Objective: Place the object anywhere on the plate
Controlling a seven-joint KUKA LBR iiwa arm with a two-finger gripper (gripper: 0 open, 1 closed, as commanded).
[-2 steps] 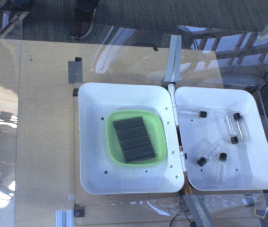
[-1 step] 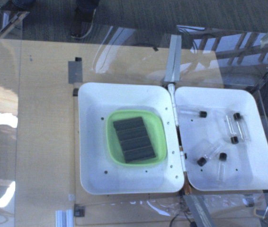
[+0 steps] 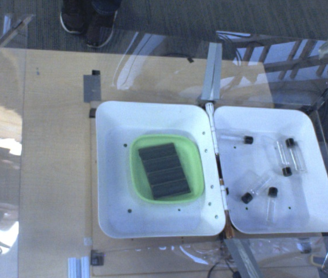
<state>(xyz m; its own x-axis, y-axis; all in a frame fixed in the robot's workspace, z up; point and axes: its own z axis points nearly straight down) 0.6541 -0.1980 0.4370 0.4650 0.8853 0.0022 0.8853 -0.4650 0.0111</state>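
Camera view. Landmark: the green plate (image 3: 136, 172), which sits in the middle of the left bin (image 3: 109, 213). A dark ribbed block (image 3: 163, 171) lies on the plate, its long axis slanting from upper left to lower right.

The task's things, by my reading, are the clear vials with black caps, all in the right bin (image 3: 320, 213), to the right of the plate and across the seam between the bins. Count: about five.
- Nearest the plate: a vial (image 3: 253, 189) lying aslant, cap at its lower-left end, pointing toward the plate.
- Just beyond it, a vial (image 3: 271, 204) lying nearly straight up and down the picture, cap at the top.
- Farther right and higher: a vial (image 3: 290, 154), cap at the top.
- Upper, toward the seam: a vial (image 3: 236, 138) lying crosswise, cap on its right end.

Gripper: its opening and contents cannot be judged here.

Judgement: any carry runs leftward over the seam; the aslant vial has the shortest path.
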